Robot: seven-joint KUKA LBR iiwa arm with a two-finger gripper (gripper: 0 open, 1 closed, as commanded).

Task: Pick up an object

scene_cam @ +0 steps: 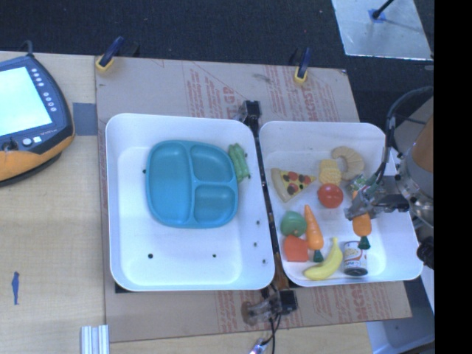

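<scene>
The hand [363, 209] hangs low over the right bin [295, 133], near the bin's right edge. Whether it is open or closed cannot be told. A small orange piece [362, 224] sits right beneath it, just above a can [355, 258]; a grip on it cannot be confirmed.

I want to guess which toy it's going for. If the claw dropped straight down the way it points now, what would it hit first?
Most likely the small orange piece right under the claw in the right bin. The can lies just beyond it. Depth is hard to judge from this slanted view.
</scene>
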